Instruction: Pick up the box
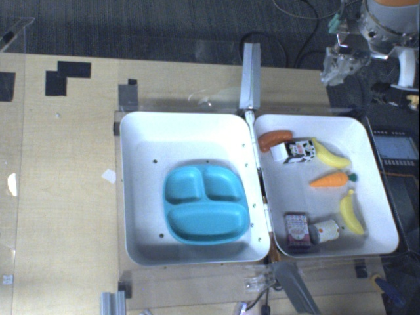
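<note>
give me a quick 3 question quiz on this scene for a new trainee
1. True or false: the blue tray lies in the left bin.
2. Which item lies nearest the carton? A) carrot B) sausage C) can
3. Fill in: the tool hangs beyond the far edge of the ____ bin.

Key
1. True.
2. B; the sausage lies right beside it, near the far wall of the right bin.
3. Right; the tool is up by the bench's far edge, apart from every item.
</note>
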Tool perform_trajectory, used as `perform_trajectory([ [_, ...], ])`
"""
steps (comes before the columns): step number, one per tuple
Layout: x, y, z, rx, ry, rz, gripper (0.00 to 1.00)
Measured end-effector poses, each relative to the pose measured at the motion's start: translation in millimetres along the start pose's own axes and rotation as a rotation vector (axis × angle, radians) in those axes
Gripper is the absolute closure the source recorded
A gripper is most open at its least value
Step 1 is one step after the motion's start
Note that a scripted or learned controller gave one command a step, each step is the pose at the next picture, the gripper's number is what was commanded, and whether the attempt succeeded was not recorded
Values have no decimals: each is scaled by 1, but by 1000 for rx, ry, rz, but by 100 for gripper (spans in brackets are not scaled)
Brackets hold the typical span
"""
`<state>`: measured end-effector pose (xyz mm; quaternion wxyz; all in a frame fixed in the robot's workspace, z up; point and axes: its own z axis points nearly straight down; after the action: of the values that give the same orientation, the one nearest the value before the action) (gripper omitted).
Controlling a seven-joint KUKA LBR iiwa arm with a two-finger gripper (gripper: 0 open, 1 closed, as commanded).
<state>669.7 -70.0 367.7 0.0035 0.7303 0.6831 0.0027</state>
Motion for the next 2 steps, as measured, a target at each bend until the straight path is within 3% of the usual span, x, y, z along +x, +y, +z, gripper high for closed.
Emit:
perform_trajectory([
  [1,2,1,-12,-5,-1,-9,100],
  [2,2,0,-69,2,0,192,100],
])
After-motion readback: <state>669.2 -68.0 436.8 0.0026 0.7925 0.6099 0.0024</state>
